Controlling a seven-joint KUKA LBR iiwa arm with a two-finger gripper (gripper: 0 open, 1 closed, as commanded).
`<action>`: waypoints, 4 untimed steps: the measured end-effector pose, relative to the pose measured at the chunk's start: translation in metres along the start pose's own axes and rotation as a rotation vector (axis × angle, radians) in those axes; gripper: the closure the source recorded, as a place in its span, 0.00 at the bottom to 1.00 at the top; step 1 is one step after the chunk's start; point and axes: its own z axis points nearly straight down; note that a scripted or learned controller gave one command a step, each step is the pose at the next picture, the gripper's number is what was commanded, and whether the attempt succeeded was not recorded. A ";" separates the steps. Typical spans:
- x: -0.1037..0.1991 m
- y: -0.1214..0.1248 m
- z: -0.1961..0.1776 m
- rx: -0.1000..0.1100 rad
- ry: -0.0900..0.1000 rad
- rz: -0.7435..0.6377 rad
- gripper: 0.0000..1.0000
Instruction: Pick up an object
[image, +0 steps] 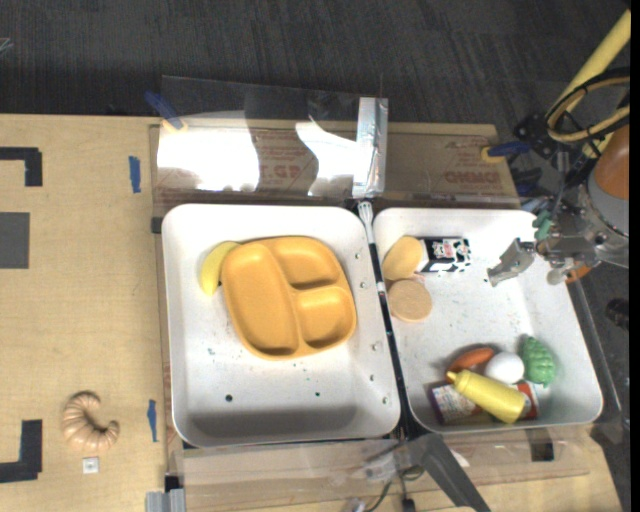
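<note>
My gripper (543, 266) hangs over the far right corner of the right bin (575, 330), its fingers (508, 262) spread open with nothing between them. In that bin, at the far left, lie a tan bun (402, 257), a flat tan disc (409, 299) and a small black-and-white box (446, 253). At the bin's near side sit a yellow mustard bottle (490, 394), a purple can (452, 402), an orange piece (472, 357), a white egg (505, 368) and a green item (538, 360). The gripper is well apart from all of them.
The left bin (280, 395) bears a yellow divided plate (288, 293) with a banana (211, 266) tucked at its left edge. A croissant toy (90, 422) lies on the cardboard bench at the near left. A clear plastic sheet (270, 150) stands behind the bins.
</note>
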 end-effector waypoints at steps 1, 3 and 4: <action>-0.004 -0.006 0.108 0.007 0.000 0.218 0.00; -0.004 -0.004 0.096 0.000 0.000 0.220 0.00; -0.020 -0.049 0.145 -0.007 0.004 0.133 0.00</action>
